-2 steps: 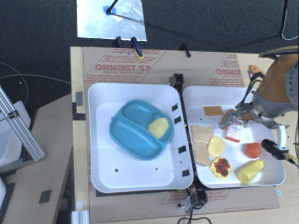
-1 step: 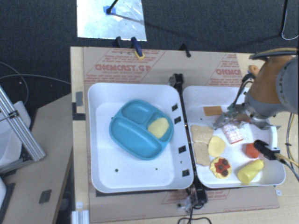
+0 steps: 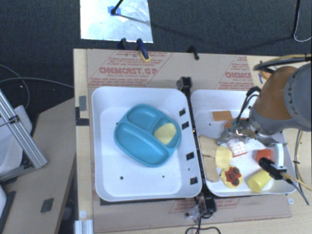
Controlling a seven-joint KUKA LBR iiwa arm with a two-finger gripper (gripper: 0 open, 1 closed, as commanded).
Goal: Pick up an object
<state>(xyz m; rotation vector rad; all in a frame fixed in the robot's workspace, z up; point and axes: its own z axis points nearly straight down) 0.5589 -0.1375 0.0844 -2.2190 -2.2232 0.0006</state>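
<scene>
Right bin (image 3: 209,104), loose items: brown card (image 3: 222,115) flat near back; white red-printed packet (image 3: 237,147); yellow disc (image 3: 223,156); round pizza toy (image 3: 232,176); yellow cup (image 3: 259,180) on its side; orange-red piece (image 3: 263,154); tan slab (image 3: 209,160) along left wall.

Pincer (image 3: 233,133) low, arm from right

A blue tray (image 3: 141,139) holds a yellow piece (image 3: 166,133); the white bin (image 3: 207,101) bears a possibly red-spotted yellow round (image 3: 231,176).
</scene>
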